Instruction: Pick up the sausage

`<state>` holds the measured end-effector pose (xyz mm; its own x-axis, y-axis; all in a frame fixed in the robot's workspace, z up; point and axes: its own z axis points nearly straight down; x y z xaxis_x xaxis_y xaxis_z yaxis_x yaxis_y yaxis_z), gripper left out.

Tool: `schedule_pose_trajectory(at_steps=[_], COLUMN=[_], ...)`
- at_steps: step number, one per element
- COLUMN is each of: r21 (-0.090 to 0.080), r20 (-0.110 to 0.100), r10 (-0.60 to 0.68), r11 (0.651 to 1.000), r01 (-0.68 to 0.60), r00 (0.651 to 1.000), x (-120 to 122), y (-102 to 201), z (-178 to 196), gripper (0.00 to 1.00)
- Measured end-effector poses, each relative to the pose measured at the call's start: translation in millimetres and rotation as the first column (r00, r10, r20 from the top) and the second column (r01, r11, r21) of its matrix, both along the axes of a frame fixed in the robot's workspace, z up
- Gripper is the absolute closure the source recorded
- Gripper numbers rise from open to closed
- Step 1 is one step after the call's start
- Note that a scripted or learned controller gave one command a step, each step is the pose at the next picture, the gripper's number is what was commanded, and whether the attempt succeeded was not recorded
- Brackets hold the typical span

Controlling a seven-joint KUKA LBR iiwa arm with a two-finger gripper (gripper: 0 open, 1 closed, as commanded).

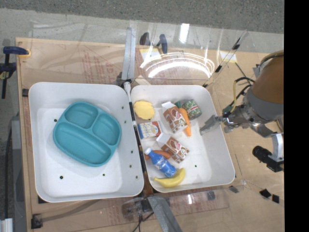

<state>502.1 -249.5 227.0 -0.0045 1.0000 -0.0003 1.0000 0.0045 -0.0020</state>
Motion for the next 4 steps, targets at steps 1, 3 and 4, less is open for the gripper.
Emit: schedule_pose_trajectory(at_steps=[1,3,4], r21=[0.001,0.007,-0.006], r20=[-0.002,0.003,0.004], r10=[-0.031,0.374,0.744], r11=[1.000,0.927,0.669], r01=[0.031,-0.374,-0.743], r00=[1.000,0.927,0.669], x=[58,102,86], y=[34,23,57], z=[-102,-125,-136], gripper=[0.00,1.00,1.00])
